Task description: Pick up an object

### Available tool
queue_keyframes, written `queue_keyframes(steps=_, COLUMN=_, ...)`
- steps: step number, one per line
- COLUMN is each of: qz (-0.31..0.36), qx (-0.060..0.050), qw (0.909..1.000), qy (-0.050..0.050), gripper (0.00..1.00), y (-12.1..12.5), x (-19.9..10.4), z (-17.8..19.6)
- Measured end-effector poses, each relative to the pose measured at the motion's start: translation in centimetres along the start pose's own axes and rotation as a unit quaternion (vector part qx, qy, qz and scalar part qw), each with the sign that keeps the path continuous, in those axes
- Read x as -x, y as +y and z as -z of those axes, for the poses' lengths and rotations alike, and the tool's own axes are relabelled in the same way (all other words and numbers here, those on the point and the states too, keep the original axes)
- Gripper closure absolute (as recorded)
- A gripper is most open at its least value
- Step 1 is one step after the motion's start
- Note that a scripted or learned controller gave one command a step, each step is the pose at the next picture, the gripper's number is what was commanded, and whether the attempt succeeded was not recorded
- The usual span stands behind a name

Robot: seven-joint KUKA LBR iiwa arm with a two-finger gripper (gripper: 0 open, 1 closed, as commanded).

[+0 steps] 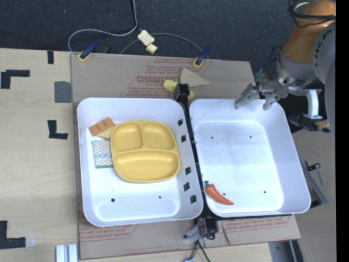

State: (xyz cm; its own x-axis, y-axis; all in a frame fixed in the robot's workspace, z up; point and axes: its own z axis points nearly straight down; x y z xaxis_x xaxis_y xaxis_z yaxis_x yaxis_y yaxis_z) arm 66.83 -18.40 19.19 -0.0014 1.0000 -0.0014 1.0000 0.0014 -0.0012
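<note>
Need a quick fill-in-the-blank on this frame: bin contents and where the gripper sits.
1. The yellow divided plate lies in the ____ bin.
2. The orange carrot lies in the right bin, near its ____ left corner.
3. The gripper, its fingers spread, hovers over the right bin's ____ edge.

Missing words: left; front; far

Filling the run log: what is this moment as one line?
pincer: open, above right bin far rim, holding nothing | carrot: right bin near-left corner | yellow tray: left bin
</note>
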Motion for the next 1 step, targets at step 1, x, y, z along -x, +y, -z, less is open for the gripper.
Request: queue_keyframes(steps=1, qz=-0.001, qx=-0.004, qw=1.0, qy=0.002, gripper=0.0, y=-5.99, x=-4.65, z=-8.34)
